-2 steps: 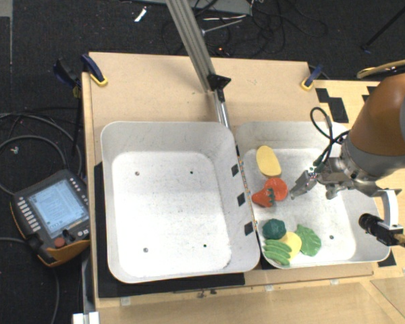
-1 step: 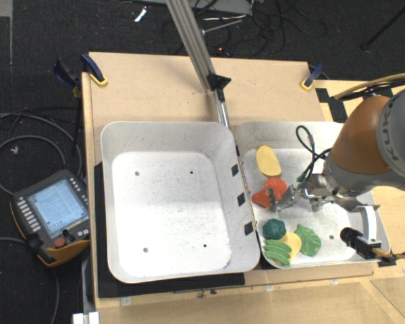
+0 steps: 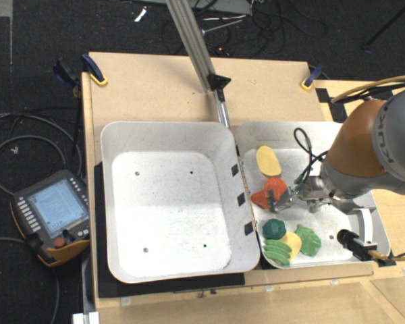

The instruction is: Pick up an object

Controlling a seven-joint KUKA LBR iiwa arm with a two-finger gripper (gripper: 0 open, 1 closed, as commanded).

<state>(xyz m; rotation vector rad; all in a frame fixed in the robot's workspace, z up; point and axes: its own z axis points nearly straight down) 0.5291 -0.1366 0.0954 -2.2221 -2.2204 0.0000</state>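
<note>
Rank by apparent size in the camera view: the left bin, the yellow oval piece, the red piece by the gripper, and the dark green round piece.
1. left bin, by far the largest
2. yellow oval piece
3. red piece, partly behind the gripper, so its rank is unsure
4. dark green round piece, close to the red piece in size
</note>
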